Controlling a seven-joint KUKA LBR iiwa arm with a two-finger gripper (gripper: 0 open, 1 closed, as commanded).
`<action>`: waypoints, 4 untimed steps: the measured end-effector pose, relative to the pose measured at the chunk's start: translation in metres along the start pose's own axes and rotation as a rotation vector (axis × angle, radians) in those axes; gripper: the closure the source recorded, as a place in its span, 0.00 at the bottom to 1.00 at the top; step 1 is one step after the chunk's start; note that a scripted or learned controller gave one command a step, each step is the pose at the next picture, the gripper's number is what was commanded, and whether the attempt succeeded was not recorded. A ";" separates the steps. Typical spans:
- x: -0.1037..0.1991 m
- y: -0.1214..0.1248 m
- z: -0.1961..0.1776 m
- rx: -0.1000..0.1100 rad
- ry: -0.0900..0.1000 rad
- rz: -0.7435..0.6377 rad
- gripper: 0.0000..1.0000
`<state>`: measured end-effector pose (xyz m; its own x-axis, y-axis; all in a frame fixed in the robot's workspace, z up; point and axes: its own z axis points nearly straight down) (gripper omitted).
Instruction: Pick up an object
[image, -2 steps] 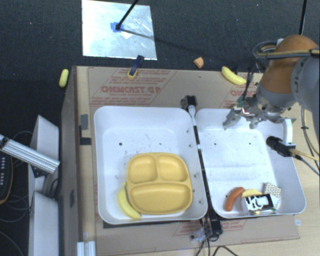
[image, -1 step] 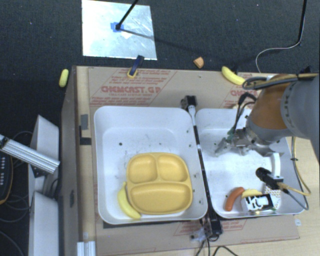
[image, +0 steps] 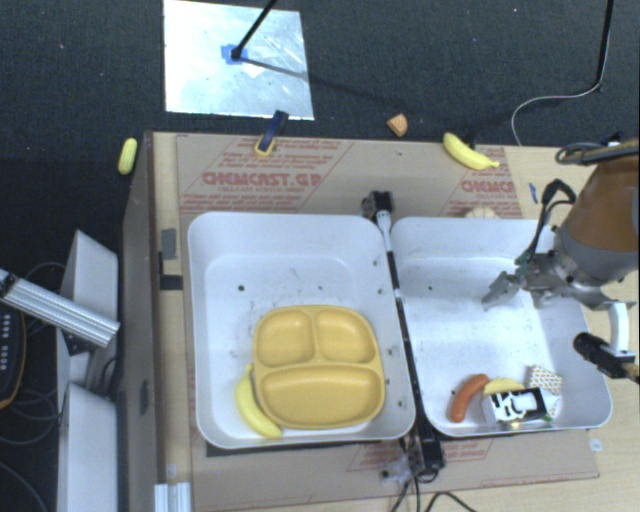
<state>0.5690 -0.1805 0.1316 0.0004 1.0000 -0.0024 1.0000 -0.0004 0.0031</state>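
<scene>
A: Where's the likeliest pick?

B: The hot dog (image: 467, 396) lies in the right bin (image: 470, 250), at its near wall, touching the small black-and-white box (image: 520, 406). Probably a light, smooth toy; grip across its middle.

A: And the tool (image: 512, 285)?

B: Above that bin, well apart from the hot dog. Whether it's wide or narrow, I can't tell.

The bench (image: 300, 165) bears two white bins (image: 225, 250), a banana (image: 468, 151) and a small orange piece (image: 398, 124).
</scene>
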 end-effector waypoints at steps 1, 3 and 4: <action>0.001 0.001 -0.010 -0.002 0.002 -0.002 1.00; 0.131 -0.039 -0.076 0.001 0.003 -0.004 1.00; 0.121 -0.013 -0.053 0.002 0.002 -0.002 1.00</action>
<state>0.5562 -0.0595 0.1841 -0.0016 1.0000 -0.0001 1.0000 0.0016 0.0010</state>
